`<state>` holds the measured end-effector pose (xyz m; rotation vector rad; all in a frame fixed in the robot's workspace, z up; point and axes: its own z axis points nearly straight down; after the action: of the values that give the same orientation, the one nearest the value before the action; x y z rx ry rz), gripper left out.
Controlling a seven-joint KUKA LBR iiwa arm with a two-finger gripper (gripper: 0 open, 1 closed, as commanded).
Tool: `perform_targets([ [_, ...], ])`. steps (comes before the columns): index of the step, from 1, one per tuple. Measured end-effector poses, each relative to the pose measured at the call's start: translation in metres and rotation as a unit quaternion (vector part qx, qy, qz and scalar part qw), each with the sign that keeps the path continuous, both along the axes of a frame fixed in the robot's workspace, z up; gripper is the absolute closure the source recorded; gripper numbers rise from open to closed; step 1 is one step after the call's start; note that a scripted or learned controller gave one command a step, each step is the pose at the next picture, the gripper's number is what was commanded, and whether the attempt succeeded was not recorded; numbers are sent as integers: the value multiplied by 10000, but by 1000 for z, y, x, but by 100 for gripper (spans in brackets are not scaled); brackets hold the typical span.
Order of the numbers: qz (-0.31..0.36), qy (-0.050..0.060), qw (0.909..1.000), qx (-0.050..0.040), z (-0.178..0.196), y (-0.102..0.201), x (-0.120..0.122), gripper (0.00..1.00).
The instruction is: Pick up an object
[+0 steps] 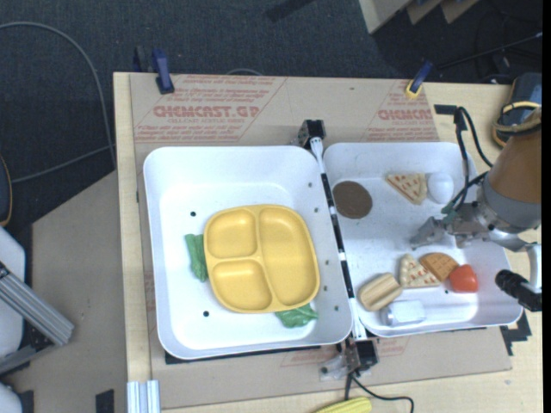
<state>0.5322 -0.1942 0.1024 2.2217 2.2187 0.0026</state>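
The right bin [387, 157] holds several toy foods. A brown round patty [351, 199] lies at its left, and a triangular waffle piece [407, 187] with a white egg [440, 185] at the back. Along the front lie a bread roll [379, 291], a second waffle piece [415, 272], an orange-brown cookie [439, 266], a red tomato [463, 278] and a white block [405, 314]. My gripper [436, 232] hangs low over the bin's middle right, just behind the cookie and waffle piece. Nothing shows in its grasp.
The left bin [172, 179] carries a yellow divided plate [261, 257], with green leaf pieces [197, 256] at its left edge and another [297, 317] at its front. A ridge [331, 222] separates the bins. The arm's orange band [521, 175] rises at the right.
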Motion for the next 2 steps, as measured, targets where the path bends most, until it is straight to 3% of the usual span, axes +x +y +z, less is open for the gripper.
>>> perform_targets([
  [1, -17, 113, 9999, -1, -15, 4, 131, 0],
  [2, -15, 213, 9998, 1, -8, 3, 127, 100],
])
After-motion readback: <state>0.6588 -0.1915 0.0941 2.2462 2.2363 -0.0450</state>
